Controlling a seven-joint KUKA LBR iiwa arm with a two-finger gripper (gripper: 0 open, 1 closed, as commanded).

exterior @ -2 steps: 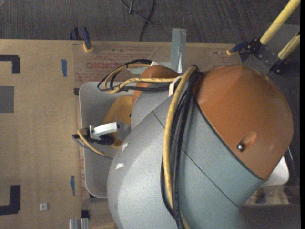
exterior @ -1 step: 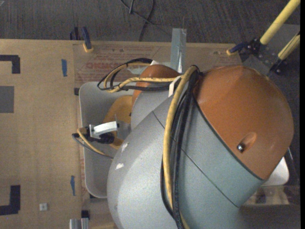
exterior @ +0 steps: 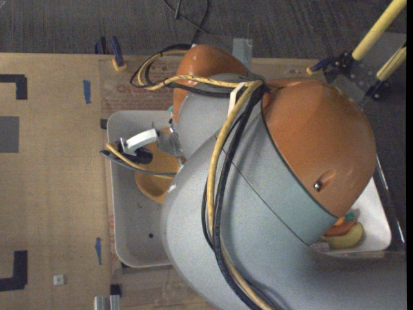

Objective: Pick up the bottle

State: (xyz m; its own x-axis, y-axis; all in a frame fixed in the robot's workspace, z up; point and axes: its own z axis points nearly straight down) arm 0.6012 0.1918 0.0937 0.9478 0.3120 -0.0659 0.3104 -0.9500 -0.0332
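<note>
- Reaching in from the counter's right side as a grey arm (exterior: 258, 237), and covering most of both white bins.
- Carrying two orange domed caps on its joints: the larger orange cap (exterior: 322, 141) sitting above the right bin, the smaller orange cap (exterior: 206, 63) sitting near the counter's far edge.
- Trailing a bundle of yellow and black cables (exterior: 219, 192) along the top of the arm, from the far joint down toward the counter's near edge.
- Hanging the gripper (exterior: 169, 144) above the far half of the left bin (exterior: 129, 231); hiding it largely beneath the wrist, so not possible to tell whether apart, together or clamped on anything.
- Lying in the left bin, close under the gripper and partly beneath the arm: a yellow bowl-like thing (exterior: 153, 185), resting on the bin's floor.
- Leaving the place of the bottle impossible to tell, with the arm masking so much of both bins.
- Peeking out from under the arm in the right bin (exterior: 377, 212), at the corner closest to the counter's near-right corner: a yellow rounded thing (exterior: 353, 236) touching an orange thing (exterior: 335, 225), with a small green bit (exterior: 349, 217) just beside them; too hidden to name.
- Showing, on the bare pale wood of the counter (exterior: 51, 173) left of the bins, strips of blue tape (exterior: 86, 92) and black corner marks (exterior: 16, 86).
- Gripping the counter's far edge near the left bin: a blue clamp (exterior: 115, 49).
</note>
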